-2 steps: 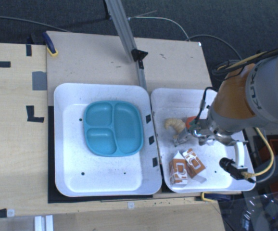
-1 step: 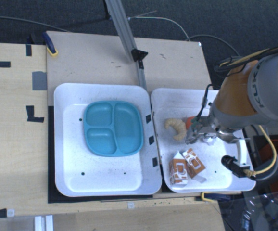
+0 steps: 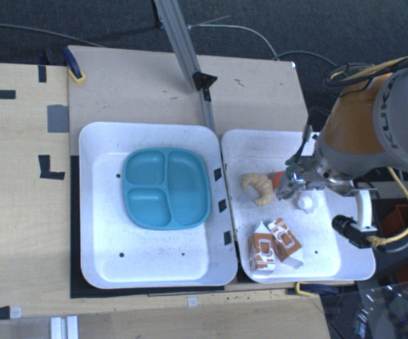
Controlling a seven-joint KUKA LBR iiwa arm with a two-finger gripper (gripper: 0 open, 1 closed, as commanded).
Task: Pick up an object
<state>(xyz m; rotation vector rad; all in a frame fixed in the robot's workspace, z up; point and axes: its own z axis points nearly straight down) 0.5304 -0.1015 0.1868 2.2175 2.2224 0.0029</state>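
Spanning a pale wooden desk (image 3: 20, 189) over dark carpet (image 3: 274, 6), two white bins sit abutting. A croissant (image 3: 259, 187) lies in the right bin (image 3: 331, 260), beside the claw (image 3: 292, 182), whose grip I cannot tell.

Legible marking: the partial letters "KU" in dark lettering on the grey arm segment (image 3: 394, 119) above the orange band; print on the small orange-and-white packets (image 3: 274, 244) is too small to read.

A pale wooden bench (image 3: 20, 189) marked with dark tape patches stands on dark carpet (image 3: 296, 13) crossed by cables.
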